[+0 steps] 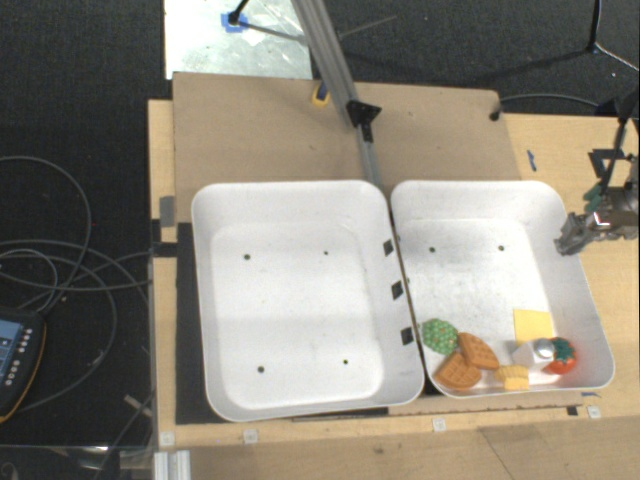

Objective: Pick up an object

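Note:
Several small toys lie along the front of the right bin [480, 208]: a green bumpy piece [438, 335], two brown waffle-like pieces [478, 351] [457, 373], a small yellow piece [513, 376], a yellow square block [533, 324] and a white, grey and red-orange toy [549, 355]. My gripper [578, 230] hangs at the right bin's right rim, far back from the toys and apart from them. Nothing shows between its fingers.
The left bin [290, 298] sits beside the right one, with black clips [396, 289] along their shared edge. A grey pole [330, 43] slants in from the top to the bins' back junction. Cables and a pendant [15, 353] lie on the floor at left.

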### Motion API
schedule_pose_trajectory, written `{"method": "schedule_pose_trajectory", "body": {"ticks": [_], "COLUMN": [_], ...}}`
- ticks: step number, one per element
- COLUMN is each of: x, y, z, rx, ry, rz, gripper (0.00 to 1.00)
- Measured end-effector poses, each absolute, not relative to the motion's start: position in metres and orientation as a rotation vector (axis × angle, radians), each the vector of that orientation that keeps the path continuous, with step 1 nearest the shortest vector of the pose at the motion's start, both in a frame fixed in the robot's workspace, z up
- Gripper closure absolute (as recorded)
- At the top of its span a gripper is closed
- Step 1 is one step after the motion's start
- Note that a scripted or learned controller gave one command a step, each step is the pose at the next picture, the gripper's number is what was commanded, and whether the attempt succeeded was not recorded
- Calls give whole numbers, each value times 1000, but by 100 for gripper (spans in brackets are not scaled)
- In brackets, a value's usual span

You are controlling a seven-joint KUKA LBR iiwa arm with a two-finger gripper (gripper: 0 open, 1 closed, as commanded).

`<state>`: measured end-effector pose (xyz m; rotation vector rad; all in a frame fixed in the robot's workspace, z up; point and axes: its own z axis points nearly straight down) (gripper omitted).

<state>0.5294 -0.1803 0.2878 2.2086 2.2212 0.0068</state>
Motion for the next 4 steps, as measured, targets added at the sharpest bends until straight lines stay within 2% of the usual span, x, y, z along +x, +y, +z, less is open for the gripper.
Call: {"method": "schedule_pose_trajectory", "body": {"ticks": [1,2,4], "x": [551,564,610], "y": [-126,-76,32], "z": [272,274,269], "rx": [2209,2208,2209], "ry": [2234,2232,2231], "rz": [4,5,6], "gripper": [100,100,100]}}
